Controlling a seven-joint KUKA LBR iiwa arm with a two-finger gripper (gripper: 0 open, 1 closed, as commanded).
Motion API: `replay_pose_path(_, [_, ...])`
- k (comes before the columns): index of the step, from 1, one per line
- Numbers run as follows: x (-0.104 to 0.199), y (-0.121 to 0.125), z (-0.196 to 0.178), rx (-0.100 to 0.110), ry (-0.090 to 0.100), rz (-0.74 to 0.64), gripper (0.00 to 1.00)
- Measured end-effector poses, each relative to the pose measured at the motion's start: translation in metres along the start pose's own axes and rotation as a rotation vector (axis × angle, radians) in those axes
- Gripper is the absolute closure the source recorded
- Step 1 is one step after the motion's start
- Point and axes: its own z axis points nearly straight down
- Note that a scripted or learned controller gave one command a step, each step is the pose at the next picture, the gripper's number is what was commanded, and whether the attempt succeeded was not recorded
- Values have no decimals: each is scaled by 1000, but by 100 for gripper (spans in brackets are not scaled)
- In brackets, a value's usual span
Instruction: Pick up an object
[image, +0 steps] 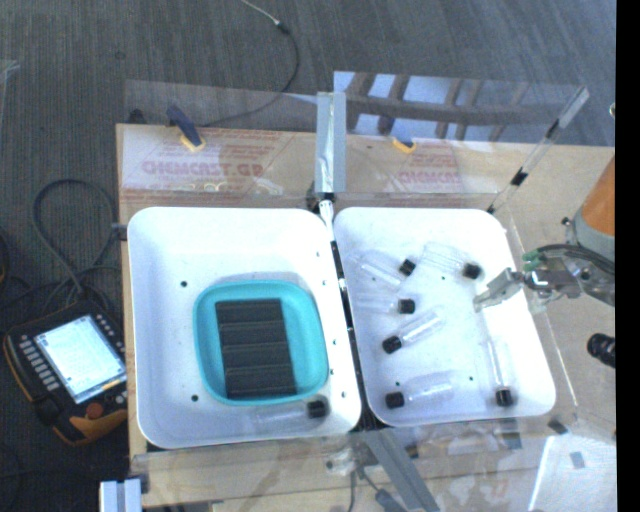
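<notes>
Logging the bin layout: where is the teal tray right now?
The teal tray lies in the left bin, toward its front, with a clear black-capped vial just in front of it.

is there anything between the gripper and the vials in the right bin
Nothing visible does. The gripper hangs over the right bin near its right wall, and the clear vials lie loose on the open floor. The nearest, a black-capped vial, sits just to its left with bare white floor between them.
</notes>
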Motion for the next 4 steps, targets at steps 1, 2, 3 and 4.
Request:
replay_pose_path(1, [-19,19,102,0,0,-79,0])
replay_pose_path(2, [-12,78,138,-20,-2,-199,0])
replay_pose_path(3, [15,119,139,-21,-10,-222,0])
replay_pose_path(4, [51,139,139,6,-11,-215,0])
